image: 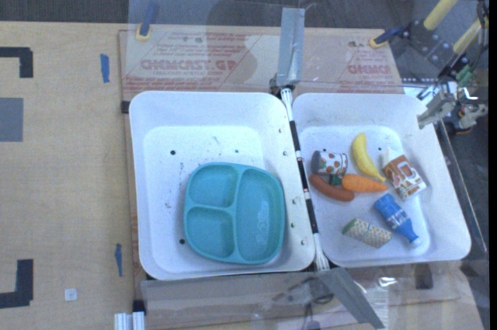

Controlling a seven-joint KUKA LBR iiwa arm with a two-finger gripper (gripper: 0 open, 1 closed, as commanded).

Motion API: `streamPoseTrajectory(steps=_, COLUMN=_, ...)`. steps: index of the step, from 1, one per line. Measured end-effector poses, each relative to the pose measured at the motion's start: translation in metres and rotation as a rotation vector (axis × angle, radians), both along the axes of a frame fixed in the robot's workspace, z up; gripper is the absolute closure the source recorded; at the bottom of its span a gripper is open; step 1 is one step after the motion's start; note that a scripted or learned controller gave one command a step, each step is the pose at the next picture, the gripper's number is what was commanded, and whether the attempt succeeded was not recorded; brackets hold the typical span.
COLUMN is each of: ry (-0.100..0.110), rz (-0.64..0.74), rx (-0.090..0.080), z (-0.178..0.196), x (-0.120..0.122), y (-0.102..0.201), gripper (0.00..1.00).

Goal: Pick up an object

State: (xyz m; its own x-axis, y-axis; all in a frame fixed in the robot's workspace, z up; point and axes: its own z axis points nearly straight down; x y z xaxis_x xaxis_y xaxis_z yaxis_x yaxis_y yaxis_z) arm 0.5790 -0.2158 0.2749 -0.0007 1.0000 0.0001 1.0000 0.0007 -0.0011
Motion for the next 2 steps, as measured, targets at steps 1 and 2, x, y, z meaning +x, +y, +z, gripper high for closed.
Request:
streamPoseTrajectory(steps=1, ry=-0.001, rz=0.098, rx=0.000, z=-0.158, x=-0.003, y=0.021, gripper=0.00)
streamPoseTrajectory(steps=2, ry=-0.004, rz=0.094, rx=-0.003, z=-0.148, x=-0.003, y=0.018, gripper=1.00)
